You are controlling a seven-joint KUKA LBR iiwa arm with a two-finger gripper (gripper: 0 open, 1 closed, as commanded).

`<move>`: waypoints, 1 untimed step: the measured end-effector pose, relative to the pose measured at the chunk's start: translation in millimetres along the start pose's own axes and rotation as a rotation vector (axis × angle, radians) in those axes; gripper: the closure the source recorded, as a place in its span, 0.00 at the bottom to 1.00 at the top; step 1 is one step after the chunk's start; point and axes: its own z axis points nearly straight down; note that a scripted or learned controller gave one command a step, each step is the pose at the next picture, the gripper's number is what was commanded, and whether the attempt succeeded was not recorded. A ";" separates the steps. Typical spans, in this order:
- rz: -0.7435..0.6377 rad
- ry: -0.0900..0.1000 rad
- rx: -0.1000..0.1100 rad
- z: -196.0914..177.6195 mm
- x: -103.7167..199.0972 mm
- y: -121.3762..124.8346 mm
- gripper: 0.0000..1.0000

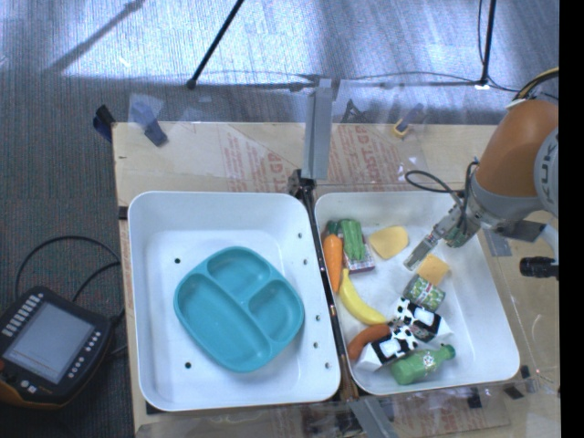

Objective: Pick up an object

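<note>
The right bin (497,322) holds several toy foods. My gripper (418,255) hangs low over its upper middle, between a pale yellow cheese wedge (388,242) on its left and an orange cheese block (434,269) just below and right of it. Nothing shows as held. Below the block stands a small green carton (423,292). A cow-patterned milk carton (409,327) and a green bottle (422,363) lie near the front. A banana (360,306), a carrot (333,261), a green packet (355,244) and a red sausage (367,338) lie along the left side.
The left bin (155,226) holds a teal divided plate (239,308). A grey post (317,135) rises behind the wall between the bins. A control pendant (50,343) lies on the floor at the left. The arm's orange band (516,153) is over the right bin's far right corner.
</note>
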 end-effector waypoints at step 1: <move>-0.036 0.006 0.008 13.9 23.6 -35.5 0.00</move>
